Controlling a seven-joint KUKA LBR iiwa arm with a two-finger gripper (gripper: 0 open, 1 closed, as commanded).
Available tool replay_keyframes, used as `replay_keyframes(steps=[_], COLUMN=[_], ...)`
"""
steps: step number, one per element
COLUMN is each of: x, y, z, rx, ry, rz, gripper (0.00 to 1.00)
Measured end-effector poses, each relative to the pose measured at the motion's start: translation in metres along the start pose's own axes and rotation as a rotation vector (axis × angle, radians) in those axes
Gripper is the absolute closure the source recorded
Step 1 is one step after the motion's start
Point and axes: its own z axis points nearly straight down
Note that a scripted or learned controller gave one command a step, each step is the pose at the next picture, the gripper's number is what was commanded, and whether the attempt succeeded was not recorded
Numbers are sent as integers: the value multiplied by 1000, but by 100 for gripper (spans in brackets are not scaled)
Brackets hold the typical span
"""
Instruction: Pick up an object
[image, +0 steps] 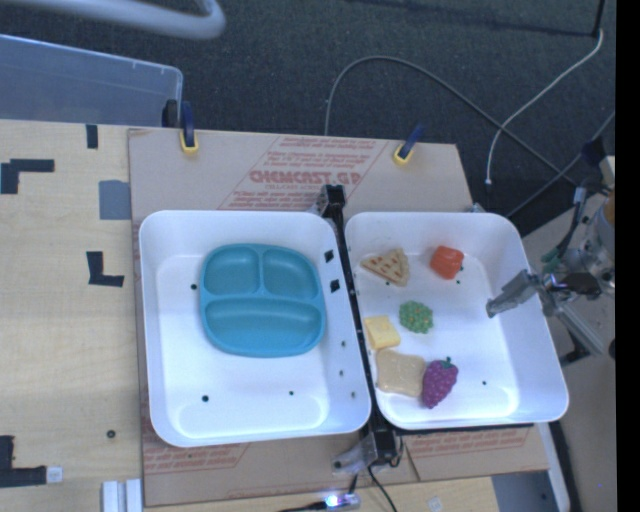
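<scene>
Toy foods, the purple grapes (439, 381) at six o'clock among them, lie ungrasped in the right bin (500, 395), while the claw (508, 297) hovers at its three o'clock rim, seemingly carrying nothing.

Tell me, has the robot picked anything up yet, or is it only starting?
Only starting, it seems. Nothing looks done: the waffle piece, orange piece, green piece, yellow block, toast and grapes all lie in the right bin. The gripper is at that bin's right edge. The whole pick remains.
</scene>
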Motion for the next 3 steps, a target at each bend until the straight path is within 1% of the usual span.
replay_keyframes(steps=[1, 2, 3], x=[0, 10, 7], y=[2, 2, 12], z=[-5, 44, 99], rx=[-10, -6, -6], ry=[-3, -1, -1], rz=[-4, -4, -3], gripper=[0, 0, 0])
